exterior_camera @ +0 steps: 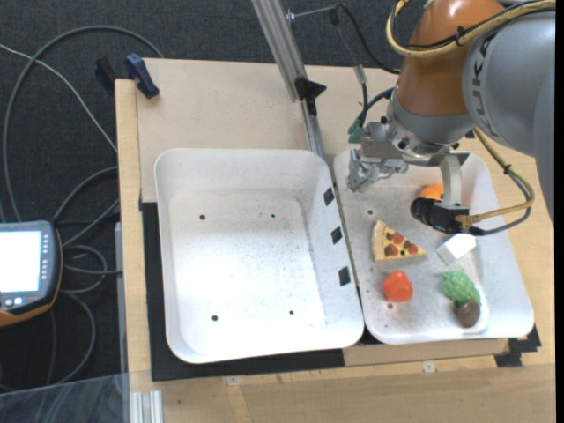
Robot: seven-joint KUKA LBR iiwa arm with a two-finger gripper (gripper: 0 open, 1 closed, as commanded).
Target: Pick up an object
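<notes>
My gripper (360,179) hangs over the far left corner of the right bin (507,263), close above its floor, with nothing visibly in it. A toy pizza slice (394,242) lies just in front of it, towards the bin's middle. Nearer the front sit a red tomato-like piece (397,286), a green broccoli piece (456,285) and a small brown item (467,313). A white block (456,248) rests to the right of the pizza slice. An orange item (431,190) is partly hidden behind the wrist.
The left bin (176,183) stands beside the right one, their rims touching. An aluminium post (278,38) rises at a slant behind the bins. A blue clamp (141,73) sits on the bench's far left corner, and a handheld screen (22,267) lies off the bench at left.
</notes>
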